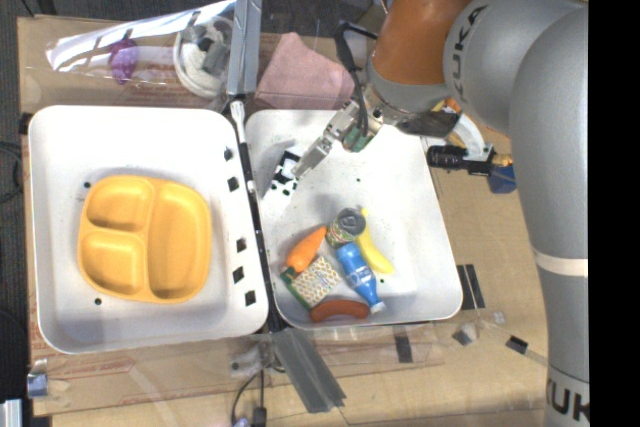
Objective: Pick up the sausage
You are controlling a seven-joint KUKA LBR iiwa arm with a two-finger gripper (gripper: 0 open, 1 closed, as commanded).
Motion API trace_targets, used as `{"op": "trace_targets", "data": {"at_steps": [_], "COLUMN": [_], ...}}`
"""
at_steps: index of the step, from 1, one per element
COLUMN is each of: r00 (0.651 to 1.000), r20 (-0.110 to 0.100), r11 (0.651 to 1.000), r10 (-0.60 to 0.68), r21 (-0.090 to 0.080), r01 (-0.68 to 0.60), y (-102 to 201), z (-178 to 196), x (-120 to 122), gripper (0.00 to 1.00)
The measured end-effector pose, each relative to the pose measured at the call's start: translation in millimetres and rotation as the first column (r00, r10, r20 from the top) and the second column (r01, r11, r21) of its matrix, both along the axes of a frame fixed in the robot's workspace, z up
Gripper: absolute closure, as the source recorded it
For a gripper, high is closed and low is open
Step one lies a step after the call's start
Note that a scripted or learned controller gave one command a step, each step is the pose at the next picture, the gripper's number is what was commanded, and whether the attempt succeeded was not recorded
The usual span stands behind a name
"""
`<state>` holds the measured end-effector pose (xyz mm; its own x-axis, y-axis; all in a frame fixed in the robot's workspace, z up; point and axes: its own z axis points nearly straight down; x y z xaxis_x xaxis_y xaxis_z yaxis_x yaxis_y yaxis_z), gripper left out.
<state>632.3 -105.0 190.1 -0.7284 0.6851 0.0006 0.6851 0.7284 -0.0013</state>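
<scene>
While the gripper [284, 173] is hovering near the right bin's [425, 215] back-left corner, fingers apart and holding nothing, you're needing to reach the sausage [338, 311] at its front edge.

The sausage [339, 311] is reddish-brown and short — lying flat on its side. It rests against the bin's near wall.

Grey KUKA arm [520, 115] with orange band [425, 25], black lettering, black cable
</scene>
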Motion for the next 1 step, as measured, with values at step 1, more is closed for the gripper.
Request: {"op": "trace_targets", "data": {"at_steps": [1], "r00": [0.996], "r20": [-0.005], "r11": [0.996], "r10": [-0.092], "r21": [0.001], "r01": [0.092], "y": [-0.4], "z": [-101.7], "x": [-69.0], "gripper": [0.00]}}
